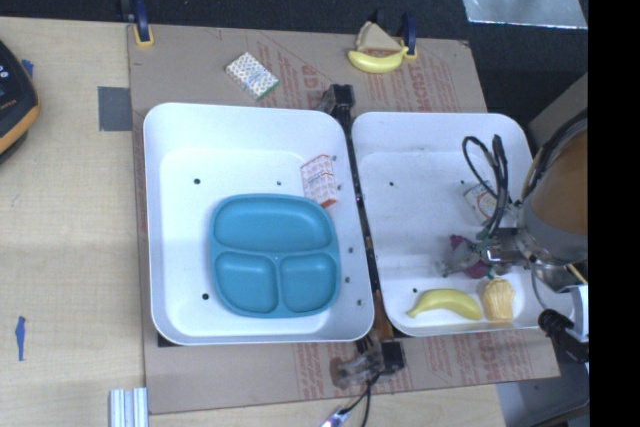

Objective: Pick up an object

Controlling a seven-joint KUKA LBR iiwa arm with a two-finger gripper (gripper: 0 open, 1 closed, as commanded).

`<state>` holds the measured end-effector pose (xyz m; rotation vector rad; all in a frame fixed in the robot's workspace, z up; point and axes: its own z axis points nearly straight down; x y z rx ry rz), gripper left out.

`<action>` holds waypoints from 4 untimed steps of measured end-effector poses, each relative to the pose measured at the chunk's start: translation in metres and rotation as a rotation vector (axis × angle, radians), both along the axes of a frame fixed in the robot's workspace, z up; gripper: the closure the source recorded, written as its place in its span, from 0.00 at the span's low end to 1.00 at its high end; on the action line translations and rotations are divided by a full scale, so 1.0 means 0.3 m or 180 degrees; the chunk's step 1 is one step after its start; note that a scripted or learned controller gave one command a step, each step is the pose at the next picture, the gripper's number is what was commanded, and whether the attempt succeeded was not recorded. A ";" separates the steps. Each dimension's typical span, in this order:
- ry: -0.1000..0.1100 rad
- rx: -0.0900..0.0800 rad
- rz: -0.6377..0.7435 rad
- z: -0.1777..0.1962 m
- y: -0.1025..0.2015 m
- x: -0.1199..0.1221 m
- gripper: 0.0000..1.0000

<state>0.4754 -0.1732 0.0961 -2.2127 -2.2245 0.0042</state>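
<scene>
Honestly, I cannot tell how my gripper is set as it hangs at four o'clock over the right bin, just above the banana, a light, smooth, curved thing I'd pinch across its thick middle.

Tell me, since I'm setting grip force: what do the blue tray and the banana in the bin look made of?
Blue tray: likely moulded plastic, smooth and matte, uniform colour with rounded compartments. Banana in the right bin: probably a plastic or foam toy, evenly yellow with no blemishes, though real fruit cannot be excluded.
</scene>
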 end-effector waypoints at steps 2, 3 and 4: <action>-0.0002 -0.0007 0.0012 0.019 0.109 0.151 1.00; -0.0001 -0.0008 0.0014 0.019 0.109 0.151 0.00; -0.0002 -0.0001 -0.0002 -0.016 0.113 0.000 0.00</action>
